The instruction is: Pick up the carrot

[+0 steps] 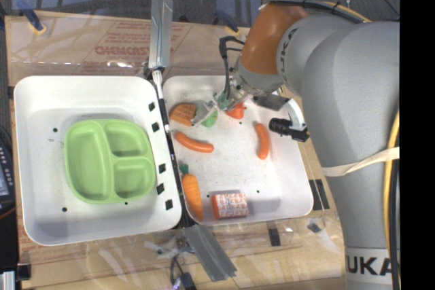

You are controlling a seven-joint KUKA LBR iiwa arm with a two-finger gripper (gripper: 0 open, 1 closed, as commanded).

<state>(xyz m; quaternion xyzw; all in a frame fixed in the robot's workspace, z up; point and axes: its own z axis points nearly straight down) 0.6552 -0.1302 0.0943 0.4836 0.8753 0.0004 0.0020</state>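
Nearest the camera, along the front wall of the right bin (299,176), the carrot (192,195) lies in the front left corner, its length running front to back against the divider side. Just beside it to the right sits a small can (230,204) with an orange patterned label, lying on its side.

Further in, on the bin floor, an orange sausage (194,142) lies slanted near the left wall, and a second sausage (262,140) lies almost upright in the picture toward the right side, well apart from the first.

In the left bin (34,146) a green divided plate (109,161) with three compartments rests in the middle.

Toward the back of the right bin, a bread-like brown piece (182,113) sits by the left wall, with a green piece (210,118) just beside it and a small red piece (235,111) a little to the right. My end effector (223,102) hangs over this back cluster, well apart from the carrot. I cannot tell whether it is released or clenched; its tip is mixed in with those pieces.

Behind it my orange band (266,37) and grey arm (340,78) cover the right part of the tabletop (102,44).
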